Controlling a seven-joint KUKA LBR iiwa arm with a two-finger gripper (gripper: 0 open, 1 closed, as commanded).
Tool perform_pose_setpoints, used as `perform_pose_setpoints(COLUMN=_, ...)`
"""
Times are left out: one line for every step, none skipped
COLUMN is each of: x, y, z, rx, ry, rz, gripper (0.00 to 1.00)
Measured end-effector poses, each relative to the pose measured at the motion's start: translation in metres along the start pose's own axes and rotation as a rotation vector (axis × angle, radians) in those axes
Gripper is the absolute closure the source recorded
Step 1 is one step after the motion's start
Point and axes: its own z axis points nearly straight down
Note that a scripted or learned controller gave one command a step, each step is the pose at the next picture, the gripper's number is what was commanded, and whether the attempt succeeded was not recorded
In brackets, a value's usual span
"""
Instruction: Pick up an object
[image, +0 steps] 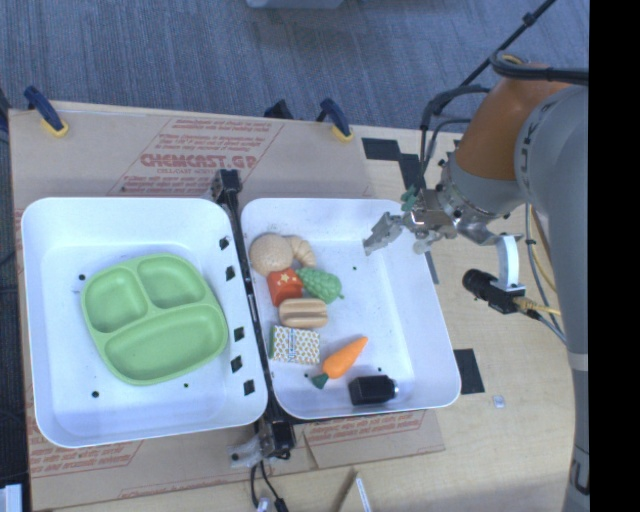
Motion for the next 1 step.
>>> perform_pose_setpoints(x=0.0507, y=-0.0310, z=0.1223, rx=0.001, ry=0.001, rz=-0.002, gripper=0.00)
